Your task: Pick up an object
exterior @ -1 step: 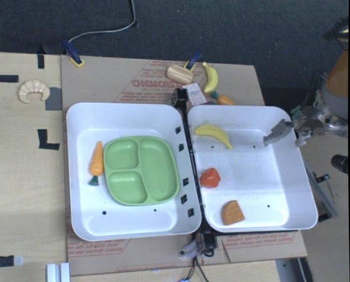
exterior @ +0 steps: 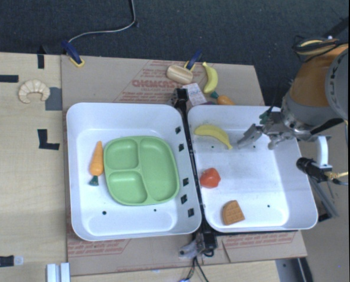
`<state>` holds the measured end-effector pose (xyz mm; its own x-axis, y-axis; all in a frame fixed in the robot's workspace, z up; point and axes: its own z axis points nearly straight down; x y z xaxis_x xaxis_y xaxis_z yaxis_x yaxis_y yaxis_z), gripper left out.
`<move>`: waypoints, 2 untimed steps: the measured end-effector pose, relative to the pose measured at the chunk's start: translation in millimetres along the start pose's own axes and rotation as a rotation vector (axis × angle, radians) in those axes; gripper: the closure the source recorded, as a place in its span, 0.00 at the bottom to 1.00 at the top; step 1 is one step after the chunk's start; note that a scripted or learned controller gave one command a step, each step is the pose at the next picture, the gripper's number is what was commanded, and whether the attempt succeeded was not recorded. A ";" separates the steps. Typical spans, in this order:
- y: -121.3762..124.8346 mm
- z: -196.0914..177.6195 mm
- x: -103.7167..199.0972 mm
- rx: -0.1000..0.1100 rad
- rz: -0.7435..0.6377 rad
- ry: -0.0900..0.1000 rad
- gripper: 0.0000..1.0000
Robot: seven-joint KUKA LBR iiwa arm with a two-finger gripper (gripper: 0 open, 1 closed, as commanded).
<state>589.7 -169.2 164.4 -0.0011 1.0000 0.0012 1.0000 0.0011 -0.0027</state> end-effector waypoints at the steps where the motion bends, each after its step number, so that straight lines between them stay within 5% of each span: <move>1: 52.1 78.0 60.0 -0.007 -0.002 -0.002 0.00; 2: 79.5 78.9 72.9 -0.004 -0.001 -0.002 0.00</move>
<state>668.9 -96.2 85.3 -0.0021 1.0000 -0.0012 1.0000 0.0021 0.0018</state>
